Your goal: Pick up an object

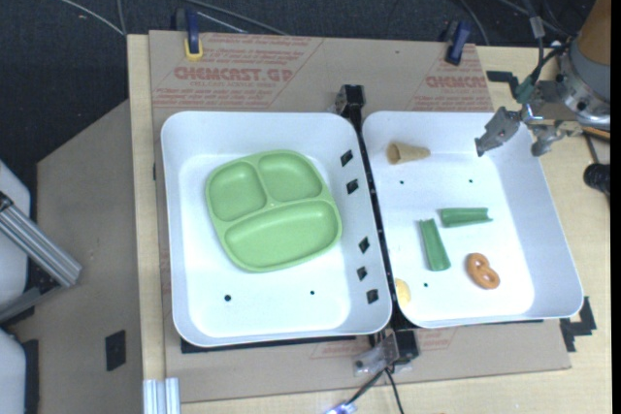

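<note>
My gripper (514,140) hangs over the far right corner of the right bin (553,228), open, with nothing between its fingers (489,135). In that bin lie a tan ice-cream cone (408,151) near the far left, a green strip (464,217) in the middle, a second green strip (434,244) just left of it, and an orange pretzel (482,270) toward the front. A small yellow piece (401,290) sits at the front left corner. The cone is well to the left of the gripper, and the other items are nearer the front.
The left bin (184,238) holds a green divided plate (275,208). A black divider with clips (357,199) runs between the bins. Blue clamps (193,32) (457,39) hold the board at the back. Cables trail across the dark floor behind.
</note>
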Robot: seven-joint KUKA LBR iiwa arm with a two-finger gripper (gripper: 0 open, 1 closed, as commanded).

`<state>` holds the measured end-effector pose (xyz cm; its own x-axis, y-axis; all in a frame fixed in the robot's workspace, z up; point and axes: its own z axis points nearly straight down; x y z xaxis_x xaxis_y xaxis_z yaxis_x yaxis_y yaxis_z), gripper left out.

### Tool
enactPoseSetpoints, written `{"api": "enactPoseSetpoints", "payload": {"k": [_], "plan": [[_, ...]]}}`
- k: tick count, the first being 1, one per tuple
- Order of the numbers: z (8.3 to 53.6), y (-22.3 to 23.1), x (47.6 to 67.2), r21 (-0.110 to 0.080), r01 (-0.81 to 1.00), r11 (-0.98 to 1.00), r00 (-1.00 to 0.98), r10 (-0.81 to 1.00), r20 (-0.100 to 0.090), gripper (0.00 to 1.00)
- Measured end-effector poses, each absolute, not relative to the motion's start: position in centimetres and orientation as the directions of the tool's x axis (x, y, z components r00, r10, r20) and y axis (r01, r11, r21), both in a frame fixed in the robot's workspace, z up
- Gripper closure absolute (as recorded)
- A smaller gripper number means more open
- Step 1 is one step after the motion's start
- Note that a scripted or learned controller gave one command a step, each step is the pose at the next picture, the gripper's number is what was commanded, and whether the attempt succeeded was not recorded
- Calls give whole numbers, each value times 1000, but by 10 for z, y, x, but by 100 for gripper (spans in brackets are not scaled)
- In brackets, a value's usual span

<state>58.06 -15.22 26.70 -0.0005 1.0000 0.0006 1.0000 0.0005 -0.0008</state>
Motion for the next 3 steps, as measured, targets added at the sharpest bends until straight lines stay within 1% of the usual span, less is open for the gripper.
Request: {"api": "enactPoseSetpoints", "payload": {"k": [1,2,3], "plan": [[222,-152,588,-5,1000,0,0,1000,2,0],[161,-146,591,-6,1000,1,-1,1000,2,0],[117,-147,599,-3,1000,1,-1,1000,1,0]]}}
